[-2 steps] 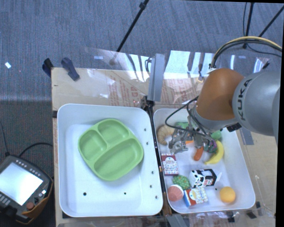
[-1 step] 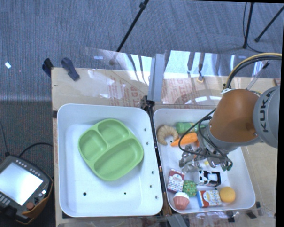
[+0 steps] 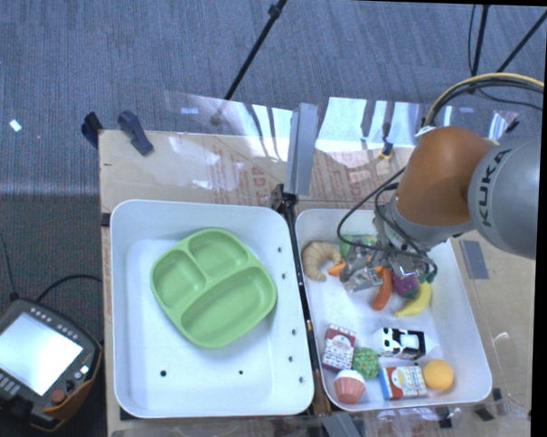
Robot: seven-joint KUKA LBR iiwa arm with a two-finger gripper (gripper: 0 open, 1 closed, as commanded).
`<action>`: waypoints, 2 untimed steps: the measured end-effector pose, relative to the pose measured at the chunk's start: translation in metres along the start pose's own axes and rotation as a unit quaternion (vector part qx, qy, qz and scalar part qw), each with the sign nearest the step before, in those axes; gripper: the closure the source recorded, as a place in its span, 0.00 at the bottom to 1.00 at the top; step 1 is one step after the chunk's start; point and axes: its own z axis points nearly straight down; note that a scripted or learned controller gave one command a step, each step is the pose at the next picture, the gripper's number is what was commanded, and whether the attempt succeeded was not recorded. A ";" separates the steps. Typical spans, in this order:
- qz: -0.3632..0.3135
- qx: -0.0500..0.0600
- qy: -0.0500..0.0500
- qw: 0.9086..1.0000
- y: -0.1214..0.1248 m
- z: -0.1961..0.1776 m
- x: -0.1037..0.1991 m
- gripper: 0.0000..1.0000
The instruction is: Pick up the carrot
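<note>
The carrot [image 3: 382,291] lay in the right bin [image 3: 463,330], near the bin's far edge and about midway across it. It was a small orange stick, tilted a little, and it sat right under the gripper [image 3: 372,274]. The gripper hung low over the far part of the right bin, just to the left of the carrot's top end. I could not tell if its jaws were apart or together, because the grey metal parts and black wires were all bunched up there. I also could not tell if it touched the carrot. The arm [image 3: 456,180] came in from the right side, with its big orange band above the wrist. A croissant [image 3: 319,258] sat near the far left corner of the right bin, just beside the gripper. A yellow banana [image 3: 416,301] lay just to the right of the carrot, and a purple thing [image 3: 405,283] sat between them, touching both. Closer to the near edge were a red box [image 3: 339,347], a green ball [image 3: 367,362], a cupcake [image 3: 349,386], a black and white cow carton [image 3: 402,342], a small red and white box [image 3: 402,382] and an orange [image 3: 438,375] near the near right corner. The left bin [image 3: 131,379] held a green plate [image 3: 213,286] with three parts, sitting near its middle.
</note>
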 end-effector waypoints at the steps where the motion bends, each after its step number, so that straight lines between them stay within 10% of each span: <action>1: -0.049 0.000 -0.001 0.999 0.030 -0.001 -0.021 0.00; 2: -0.063 0.001 0.001 0.998 -0.021 -0.004 0.039 0.00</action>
